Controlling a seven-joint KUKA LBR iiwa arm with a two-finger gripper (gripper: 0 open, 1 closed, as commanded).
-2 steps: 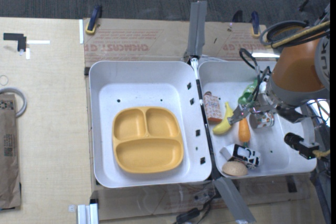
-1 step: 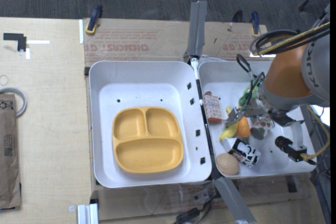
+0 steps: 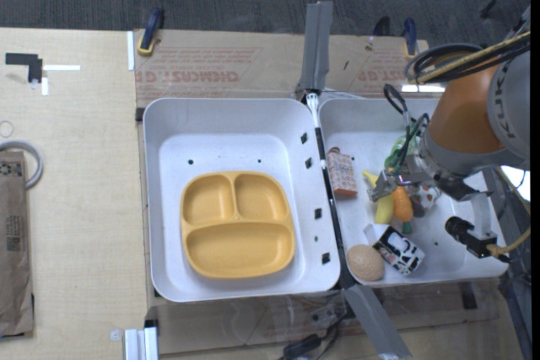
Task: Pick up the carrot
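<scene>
Bench, seen from above at a slant: two shallow white bins side by side.

Left bin: holds one yellow divided plate with three compartments, lying flat near the middle of the bin floor, nothing in its compartments.

Right bin: holds a cluster of small items.
- Carrot: orange, small, in the middle of the bin, directly under the gripper and touching a yellow piece at its left. Green leafy part lies just beyond it, toward the far side; whether it belongs to the carrot cannot be told.
- Yellow item: partly hidden, just left of the carrot; kind unclear.
- Red-brown labelled packet: elongated, near the bin's left wall.
- Tan egg-shaped item: at the near left corner.
- Black-and-white toy: just right of the tan item, near side of the bin.

Arm: grey with orange band, reaching in from the right over the right bin. Gripper sits low over the carrot. How far the jaws stand apart cannot be told, nor whether anything is between them; wrist and clutter mask them.

Surroundings: cardboard sheet beyond the bins; brown paper bag at the far left of the bench.
</scene>
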